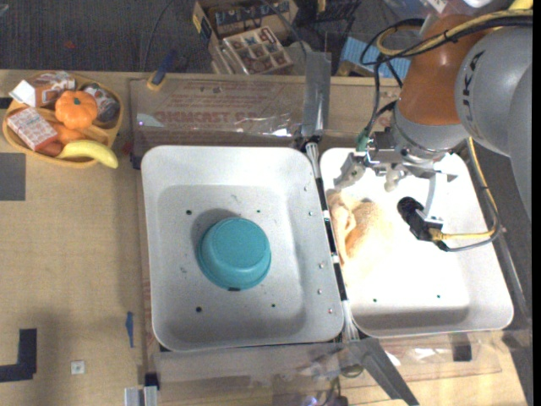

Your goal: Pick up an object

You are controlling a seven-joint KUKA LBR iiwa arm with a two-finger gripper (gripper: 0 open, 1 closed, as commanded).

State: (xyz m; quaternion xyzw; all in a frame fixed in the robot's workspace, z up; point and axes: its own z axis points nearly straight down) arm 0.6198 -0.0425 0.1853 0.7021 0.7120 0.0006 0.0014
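A pale tan, bread-like object [355, 223] lies against the left wall of the right bin [439, 303]. My gripper [370, 177] hangs over the back of that bin, just above and behind the tan object. Its fingers [347, 174] are spread open with nothing between them. A teal bowl [235, 252] sits upside down in the middle of the left bin [169, 184], well away from the gripper.
A black connector with a yellow cable [420, 218] hangs from the wrist over the right bin. On the bench at far left stands a basket of toy food [61, 121]. Behind the bins lies a clear plastic sheet [220, 112].
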